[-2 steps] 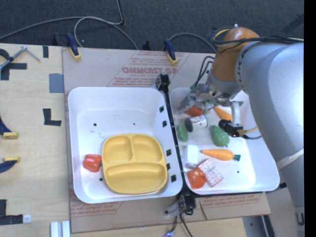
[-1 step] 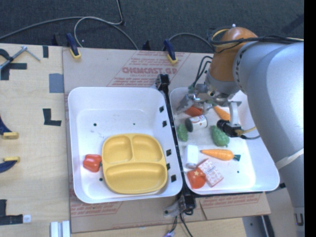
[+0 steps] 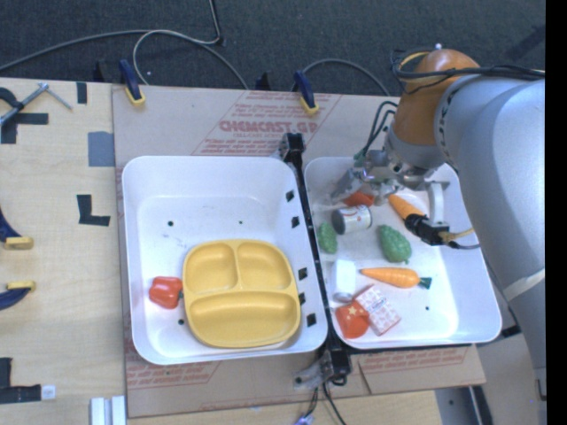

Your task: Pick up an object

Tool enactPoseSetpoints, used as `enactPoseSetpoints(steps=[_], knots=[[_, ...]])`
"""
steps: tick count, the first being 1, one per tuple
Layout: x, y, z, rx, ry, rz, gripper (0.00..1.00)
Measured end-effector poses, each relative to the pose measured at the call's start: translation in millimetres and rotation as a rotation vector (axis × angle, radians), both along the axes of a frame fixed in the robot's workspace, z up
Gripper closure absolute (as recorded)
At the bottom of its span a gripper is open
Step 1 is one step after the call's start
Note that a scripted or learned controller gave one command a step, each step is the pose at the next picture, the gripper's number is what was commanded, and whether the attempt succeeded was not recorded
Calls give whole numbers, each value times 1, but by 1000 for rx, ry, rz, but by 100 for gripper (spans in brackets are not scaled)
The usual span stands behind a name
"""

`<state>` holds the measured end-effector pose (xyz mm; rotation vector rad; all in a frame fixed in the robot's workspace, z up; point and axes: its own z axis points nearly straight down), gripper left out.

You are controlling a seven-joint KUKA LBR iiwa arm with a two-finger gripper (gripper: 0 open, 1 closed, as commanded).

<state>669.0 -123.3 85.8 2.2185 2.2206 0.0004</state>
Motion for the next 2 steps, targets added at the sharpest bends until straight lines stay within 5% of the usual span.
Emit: enactPoseSetpoints(steps=[1, 2], knots=[[1, 1, 11, 0, -1, 2, 100], [-38, 79, 100, 3, 0, 3, 100]])
